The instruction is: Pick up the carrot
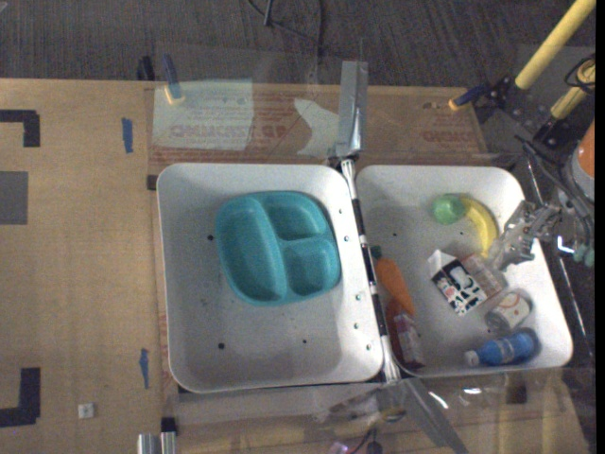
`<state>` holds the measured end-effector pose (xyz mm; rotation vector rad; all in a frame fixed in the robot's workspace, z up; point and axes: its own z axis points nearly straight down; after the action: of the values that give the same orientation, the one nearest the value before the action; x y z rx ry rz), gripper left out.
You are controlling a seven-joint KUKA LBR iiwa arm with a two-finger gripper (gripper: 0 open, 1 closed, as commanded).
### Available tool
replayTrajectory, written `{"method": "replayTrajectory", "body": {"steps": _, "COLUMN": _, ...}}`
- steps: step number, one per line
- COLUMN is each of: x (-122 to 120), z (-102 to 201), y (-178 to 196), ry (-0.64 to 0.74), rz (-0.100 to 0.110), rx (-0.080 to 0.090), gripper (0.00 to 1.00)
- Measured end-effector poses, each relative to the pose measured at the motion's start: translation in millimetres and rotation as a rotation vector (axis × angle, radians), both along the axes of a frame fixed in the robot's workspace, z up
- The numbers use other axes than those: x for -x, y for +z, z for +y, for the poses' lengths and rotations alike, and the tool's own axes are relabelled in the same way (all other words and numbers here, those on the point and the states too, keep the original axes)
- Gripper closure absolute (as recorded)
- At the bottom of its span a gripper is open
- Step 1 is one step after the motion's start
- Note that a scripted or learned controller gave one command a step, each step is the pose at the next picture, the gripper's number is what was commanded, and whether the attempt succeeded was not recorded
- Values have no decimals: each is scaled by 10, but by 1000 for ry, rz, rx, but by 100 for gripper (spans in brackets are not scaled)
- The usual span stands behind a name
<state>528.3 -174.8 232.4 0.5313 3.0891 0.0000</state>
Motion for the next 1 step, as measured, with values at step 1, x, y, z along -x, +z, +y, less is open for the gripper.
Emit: {"method": "replayTrajectory", "body": {"steps": 1, "x": 13, "z": -207, "y": -312, "ry": -275, "rz": 4, "rx": -2, "gripper": 100}}
